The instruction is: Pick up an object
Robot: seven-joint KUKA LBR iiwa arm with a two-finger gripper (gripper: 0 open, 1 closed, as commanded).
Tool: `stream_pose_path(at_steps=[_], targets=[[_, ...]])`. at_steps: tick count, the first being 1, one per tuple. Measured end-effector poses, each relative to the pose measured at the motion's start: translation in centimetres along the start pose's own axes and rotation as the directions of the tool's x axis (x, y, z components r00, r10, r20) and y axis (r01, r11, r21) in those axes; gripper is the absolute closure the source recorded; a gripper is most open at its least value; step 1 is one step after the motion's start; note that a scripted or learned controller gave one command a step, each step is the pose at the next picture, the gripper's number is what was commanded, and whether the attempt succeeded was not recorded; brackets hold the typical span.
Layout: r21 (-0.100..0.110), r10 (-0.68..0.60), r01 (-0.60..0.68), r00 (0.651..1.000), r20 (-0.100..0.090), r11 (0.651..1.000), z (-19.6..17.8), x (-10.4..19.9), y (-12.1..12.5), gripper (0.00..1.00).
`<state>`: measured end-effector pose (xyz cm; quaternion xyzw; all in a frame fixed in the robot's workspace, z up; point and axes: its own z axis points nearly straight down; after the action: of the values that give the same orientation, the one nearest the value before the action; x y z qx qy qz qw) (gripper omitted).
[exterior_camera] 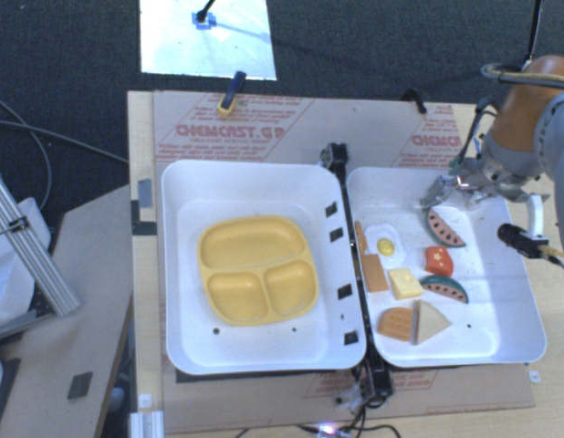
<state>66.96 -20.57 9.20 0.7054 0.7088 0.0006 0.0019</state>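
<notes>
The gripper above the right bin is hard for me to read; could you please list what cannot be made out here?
- Gripper, camera view: finger spacing blurred and too small to judge.
- Watermelon slice: whether the gripper touches it is unclear.
- Arm: upper links cut off by the right edge.
- Right bin: part of its far wall hidden behind the arm.

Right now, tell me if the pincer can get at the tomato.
Probably yes. The pincer hangs over the right bin, near the tomato. Nothing lies on top of the tomato, though a melon slice lies between them.
</notes>
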Motion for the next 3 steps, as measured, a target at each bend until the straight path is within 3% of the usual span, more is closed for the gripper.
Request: stream_pose_path(at_steps=[3], targets=[[0.001,0.001,-0.001,1.000,-0.003,1.000,0.57,0.08,0.02,0.00]])
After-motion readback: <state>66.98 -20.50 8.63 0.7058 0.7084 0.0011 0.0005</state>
